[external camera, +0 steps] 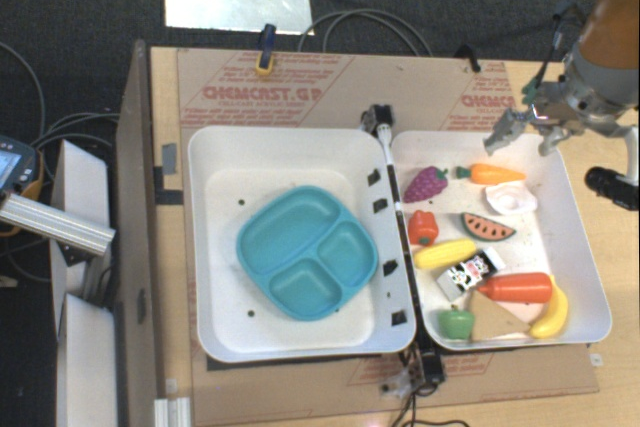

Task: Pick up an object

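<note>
I count one blue divided plate [306,252] in the left bin [225,165] and roughly ten toy foods in the right bin [590,245]. Carrot [492,174] lies at far edge. Gripper [528,131] above it, fingers spread, holding nothing.

Two white bins [215,215], one blue tray [306,253], ten toy foods [498,173] (roughly)

Robot lab: cabled bench [300,85], bins [215,245]
</note>
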Action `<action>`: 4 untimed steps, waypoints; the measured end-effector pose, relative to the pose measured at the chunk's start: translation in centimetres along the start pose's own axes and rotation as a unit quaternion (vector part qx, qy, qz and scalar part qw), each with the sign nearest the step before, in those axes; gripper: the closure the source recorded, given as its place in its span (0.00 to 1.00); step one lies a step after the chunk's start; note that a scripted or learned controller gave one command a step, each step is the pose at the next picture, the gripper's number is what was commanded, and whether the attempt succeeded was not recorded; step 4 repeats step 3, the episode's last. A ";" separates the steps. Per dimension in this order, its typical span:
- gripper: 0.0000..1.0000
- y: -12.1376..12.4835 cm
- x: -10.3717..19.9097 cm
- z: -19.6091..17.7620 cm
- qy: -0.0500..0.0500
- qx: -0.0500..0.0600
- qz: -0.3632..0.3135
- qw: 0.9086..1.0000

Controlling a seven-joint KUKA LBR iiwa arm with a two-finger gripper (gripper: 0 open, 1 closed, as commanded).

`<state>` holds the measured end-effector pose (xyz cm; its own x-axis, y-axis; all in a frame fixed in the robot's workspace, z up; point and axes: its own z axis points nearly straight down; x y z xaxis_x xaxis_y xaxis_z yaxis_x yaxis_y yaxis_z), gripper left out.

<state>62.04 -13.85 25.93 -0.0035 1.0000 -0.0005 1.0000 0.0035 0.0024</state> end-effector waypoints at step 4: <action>1.00 -4.2 -0.1 16.4 0.000 0.000 0.001 1.000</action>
